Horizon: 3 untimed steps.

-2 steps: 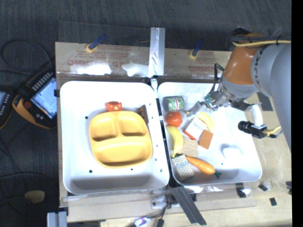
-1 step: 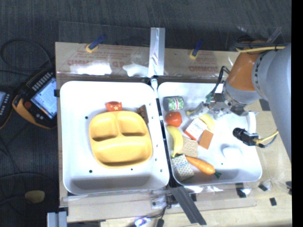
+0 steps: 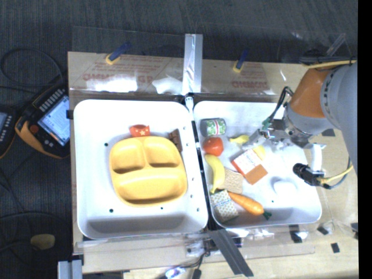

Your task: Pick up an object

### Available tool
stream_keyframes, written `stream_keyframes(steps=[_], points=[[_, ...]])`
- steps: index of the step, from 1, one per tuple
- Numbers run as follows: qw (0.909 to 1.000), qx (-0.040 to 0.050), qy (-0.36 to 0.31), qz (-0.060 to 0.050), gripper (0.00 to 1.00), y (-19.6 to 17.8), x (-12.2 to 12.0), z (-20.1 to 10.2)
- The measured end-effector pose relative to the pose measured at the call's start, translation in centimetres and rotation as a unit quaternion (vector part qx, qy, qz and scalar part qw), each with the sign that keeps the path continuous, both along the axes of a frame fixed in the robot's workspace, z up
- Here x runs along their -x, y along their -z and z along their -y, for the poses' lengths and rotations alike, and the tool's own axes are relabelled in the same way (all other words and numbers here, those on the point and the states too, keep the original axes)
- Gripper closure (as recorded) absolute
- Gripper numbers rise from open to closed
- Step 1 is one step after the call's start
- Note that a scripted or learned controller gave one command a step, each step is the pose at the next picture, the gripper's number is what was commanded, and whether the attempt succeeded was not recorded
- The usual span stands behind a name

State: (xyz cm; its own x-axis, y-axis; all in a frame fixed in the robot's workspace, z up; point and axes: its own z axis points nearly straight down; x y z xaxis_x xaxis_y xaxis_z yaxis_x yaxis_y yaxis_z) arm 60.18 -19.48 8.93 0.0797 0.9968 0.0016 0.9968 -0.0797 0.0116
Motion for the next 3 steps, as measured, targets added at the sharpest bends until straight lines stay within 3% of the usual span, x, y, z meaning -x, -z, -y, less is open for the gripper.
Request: stream_keyframes(steps=[1,2,3], points=[[1.0000,0.0001,-0.001,0.001,1.00,-1.0,-0.1,-0.1],[0.9985,-0.0003,-0.054,-0.006,1.00,-10.9,1.3,-8.9],[0.9971,-0.0021,0.075,-0.008,1.00,-3.9,1.2,-7.0]])
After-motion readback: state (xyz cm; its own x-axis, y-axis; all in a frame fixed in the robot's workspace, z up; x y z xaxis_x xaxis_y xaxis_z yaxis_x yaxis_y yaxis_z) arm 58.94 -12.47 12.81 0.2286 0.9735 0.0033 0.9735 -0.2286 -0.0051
